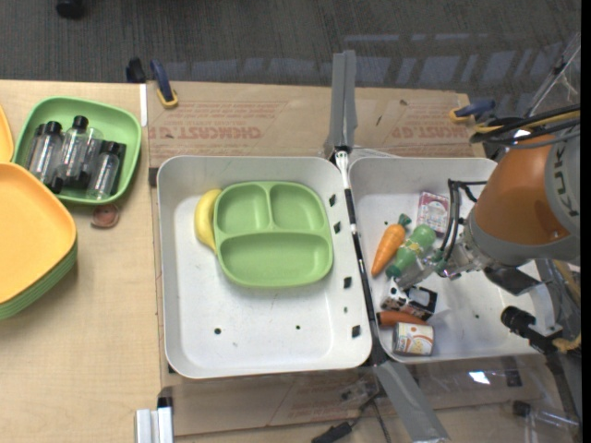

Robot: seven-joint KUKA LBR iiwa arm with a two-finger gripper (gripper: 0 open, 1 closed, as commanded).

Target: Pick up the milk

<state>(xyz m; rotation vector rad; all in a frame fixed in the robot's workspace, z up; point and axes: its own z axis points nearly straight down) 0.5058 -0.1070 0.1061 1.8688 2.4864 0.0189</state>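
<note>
Two Bins, One Arm Reaching Into the Right One

One grey arm with an orange band (522, 197) enters from the right of the frame and bends down over the right bin (480, 335). Its gripper (432, 264) sits low among the items at the bin's middle; whether it is spread or pressed together cannot be told, as the dark parts blur together.

Counted in the right bin: one orange carrot (388, 247) lying slantwise near the bin's left wall, one green item (412, 249) just beside it, one pink-and-white packet (431, 210) toward the upper middle, one small black-and-white item (411, 298) below the gripper, one reddish stick-shaped thing (399, 317), and one small carton, seemingly the milk (413, 339), lying at the bin's lower left, below the gripper and apart from it.

The left bin (185, 321) holds one green three-part tray (272, 233) with one yellow item (204, 218) tucked at its left edge.

On the table at the frame's upper left sits one green dish (125, 132) bearing several dark-capped bottles (74, 155), and a stack of orange plates (32, 238) lies at the left edge. Cardboard (277, 113) behind the bins bears red print reading "CHEMCAST GP", seen upside down.
</note>
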